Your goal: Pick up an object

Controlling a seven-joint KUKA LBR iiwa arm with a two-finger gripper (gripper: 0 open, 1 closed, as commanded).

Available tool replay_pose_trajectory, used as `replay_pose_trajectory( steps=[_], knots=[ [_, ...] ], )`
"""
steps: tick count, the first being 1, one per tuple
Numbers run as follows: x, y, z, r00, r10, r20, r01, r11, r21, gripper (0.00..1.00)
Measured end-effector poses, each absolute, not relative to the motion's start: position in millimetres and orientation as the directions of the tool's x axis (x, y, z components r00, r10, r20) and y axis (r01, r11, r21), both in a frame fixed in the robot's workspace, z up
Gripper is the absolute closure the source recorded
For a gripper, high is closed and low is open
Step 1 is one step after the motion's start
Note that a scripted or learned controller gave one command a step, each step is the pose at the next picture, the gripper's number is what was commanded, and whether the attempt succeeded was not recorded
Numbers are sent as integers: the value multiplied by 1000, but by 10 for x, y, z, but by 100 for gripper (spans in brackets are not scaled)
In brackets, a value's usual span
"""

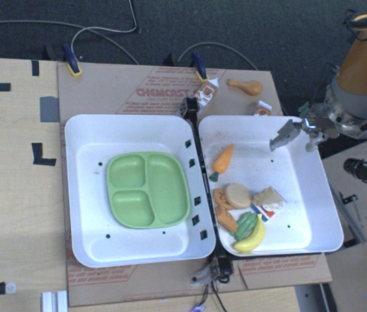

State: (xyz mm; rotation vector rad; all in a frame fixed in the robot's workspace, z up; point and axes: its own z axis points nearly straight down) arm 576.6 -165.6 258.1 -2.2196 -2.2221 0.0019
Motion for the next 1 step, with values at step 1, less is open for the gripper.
replay_pose_trajectory(
  steps=[1],
  knots=[
    [6121, -1221, 1430, -2, 1000, 1, 1000, 2, -4, 0]
  ],
)
